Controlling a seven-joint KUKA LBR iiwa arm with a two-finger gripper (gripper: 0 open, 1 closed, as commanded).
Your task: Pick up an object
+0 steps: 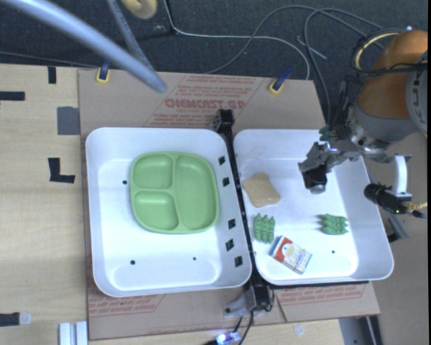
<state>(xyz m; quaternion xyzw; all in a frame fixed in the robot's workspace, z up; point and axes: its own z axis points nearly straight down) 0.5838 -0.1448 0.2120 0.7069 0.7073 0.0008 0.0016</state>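
Observation:
The right bin holds a tan bread-like piece, a green ridged piece, a second green piece and a small red, white and blue box. My gripper hangs over the upper right part of that bin, above bare white floor. It is to the right of the tan piece and up-left of the second green piece. I see nothing between its fingers.
The left bin carries a green divided plate. Black clips line the divider between the bins. Cables run across the dark cloth behind the bench. A grey bar crosses the upper left.

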